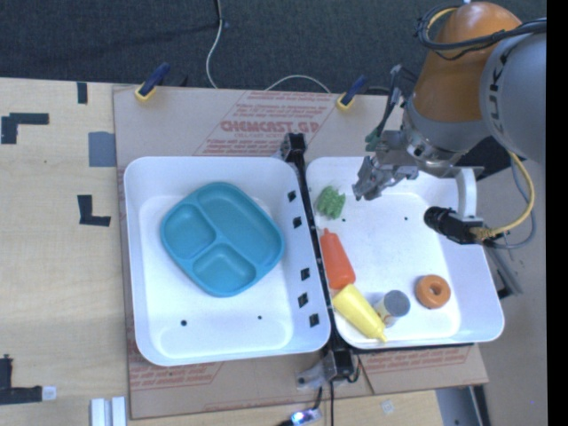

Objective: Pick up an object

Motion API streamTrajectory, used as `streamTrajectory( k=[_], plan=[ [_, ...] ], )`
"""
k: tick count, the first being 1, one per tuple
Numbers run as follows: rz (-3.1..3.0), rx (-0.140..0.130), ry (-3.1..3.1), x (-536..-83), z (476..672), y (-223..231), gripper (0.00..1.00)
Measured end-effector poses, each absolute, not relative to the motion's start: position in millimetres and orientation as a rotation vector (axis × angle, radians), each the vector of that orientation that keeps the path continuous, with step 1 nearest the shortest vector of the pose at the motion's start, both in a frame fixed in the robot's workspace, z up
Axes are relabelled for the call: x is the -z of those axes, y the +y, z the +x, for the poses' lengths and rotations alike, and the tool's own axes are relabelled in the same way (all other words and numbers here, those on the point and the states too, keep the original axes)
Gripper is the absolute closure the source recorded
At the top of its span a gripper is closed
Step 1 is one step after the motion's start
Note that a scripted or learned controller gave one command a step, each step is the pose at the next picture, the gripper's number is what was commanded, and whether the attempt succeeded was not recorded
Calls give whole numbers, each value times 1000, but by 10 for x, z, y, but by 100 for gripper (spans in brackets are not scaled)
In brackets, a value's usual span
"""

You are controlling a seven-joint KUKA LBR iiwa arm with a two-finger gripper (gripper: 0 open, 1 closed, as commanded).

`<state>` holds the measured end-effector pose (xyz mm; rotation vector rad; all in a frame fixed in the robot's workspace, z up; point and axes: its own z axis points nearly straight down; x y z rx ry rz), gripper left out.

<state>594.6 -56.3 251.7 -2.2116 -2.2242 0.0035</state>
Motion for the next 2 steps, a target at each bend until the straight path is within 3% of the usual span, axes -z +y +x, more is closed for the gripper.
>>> streamTrajectory(
  k=[2],
  plan=[
    [-2211,-2,-2226,-2410,5567,475,100]
  ],
)
